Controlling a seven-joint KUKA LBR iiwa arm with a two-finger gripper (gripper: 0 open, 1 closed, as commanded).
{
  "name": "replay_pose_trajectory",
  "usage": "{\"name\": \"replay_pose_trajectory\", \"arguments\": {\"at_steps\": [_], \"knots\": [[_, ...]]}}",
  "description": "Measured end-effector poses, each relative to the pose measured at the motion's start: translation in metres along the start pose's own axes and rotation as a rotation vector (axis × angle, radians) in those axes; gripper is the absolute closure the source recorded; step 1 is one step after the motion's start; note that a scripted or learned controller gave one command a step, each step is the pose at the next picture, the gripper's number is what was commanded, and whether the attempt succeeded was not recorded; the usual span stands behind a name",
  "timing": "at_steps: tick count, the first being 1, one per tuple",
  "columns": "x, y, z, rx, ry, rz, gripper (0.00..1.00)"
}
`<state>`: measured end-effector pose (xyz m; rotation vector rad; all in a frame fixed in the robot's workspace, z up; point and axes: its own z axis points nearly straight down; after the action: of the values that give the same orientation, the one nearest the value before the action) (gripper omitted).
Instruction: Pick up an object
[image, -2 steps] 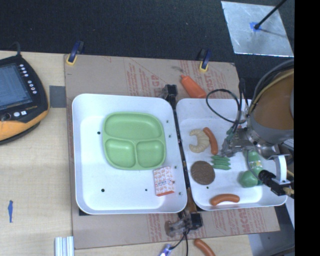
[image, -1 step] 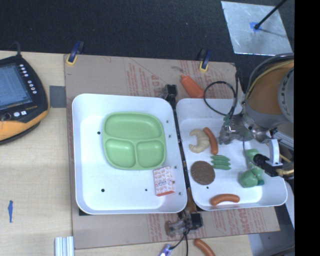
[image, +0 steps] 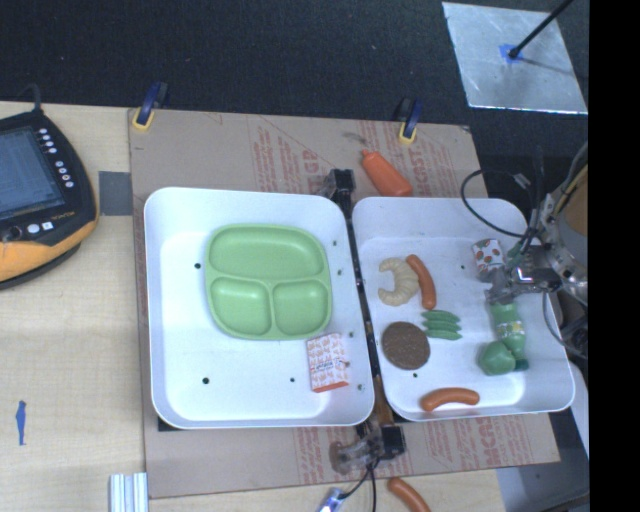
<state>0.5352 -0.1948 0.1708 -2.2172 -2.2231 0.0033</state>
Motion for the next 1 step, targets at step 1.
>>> {"name": "replay_pose_trajectory", "arguments": {"at_steps": [1], "knots": [[0.0782, 0.0504, 0.0489, 0.001, 0.0, -0.005, 0.0]]}}
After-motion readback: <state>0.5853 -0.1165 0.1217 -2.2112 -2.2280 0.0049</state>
